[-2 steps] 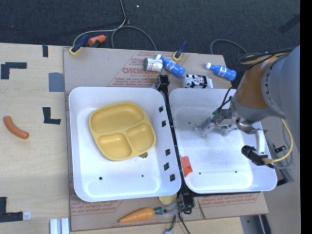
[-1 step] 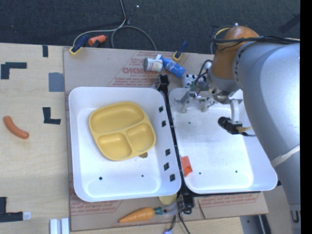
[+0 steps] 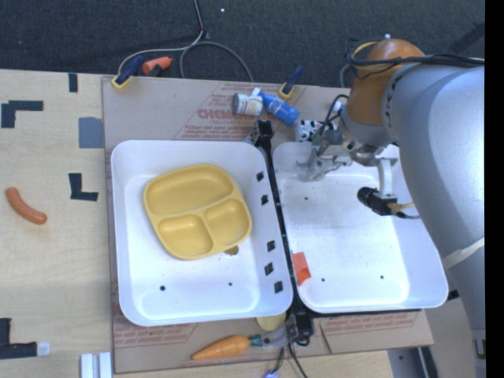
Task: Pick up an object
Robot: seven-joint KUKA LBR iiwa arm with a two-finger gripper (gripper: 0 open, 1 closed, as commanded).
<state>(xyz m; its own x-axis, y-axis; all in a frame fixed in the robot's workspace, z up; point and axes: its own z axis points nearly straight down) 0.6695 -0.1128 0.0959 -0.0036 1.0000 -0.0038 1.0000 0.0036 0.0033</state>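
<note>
- Carrot point(image 3: 223, 346): orange, lying on the bench just in front of the left bin point(image 3: 130, 211), outside it; beyond easy picking.
- Small orange tag point(image 3: 301, 268): at the near edge of the divider between the left bin and the right bin point(image 3: 409, 290), just right of the left bin.
- Yellow divided plate point(image 3: 197, 209): flat inside the left bin, towards its far half; three compartments face up. Judged the likeliest thing to pick, being the one large item in either bin.
- Sausage-like toy point(image 3: 26, 206): orange-red, well left of the left bin, on the bare bench.
- Gripper point(image 3: 319, 161): right of the left bin, low over the right bin's far left corner, well apart from the plate. Its opening cannot be told; nothing is seen in it. Judged a reach or probe into that corner, with no object secured.
- Blue-and-white bottle point(image 3: 268, 105): lying on the cardboard just beyond the left bin's far right corner.
- Orange-handled clamp point(image 3: 142, 68): beyond the left bin's far left corner, pinning the cardboard.
</note>
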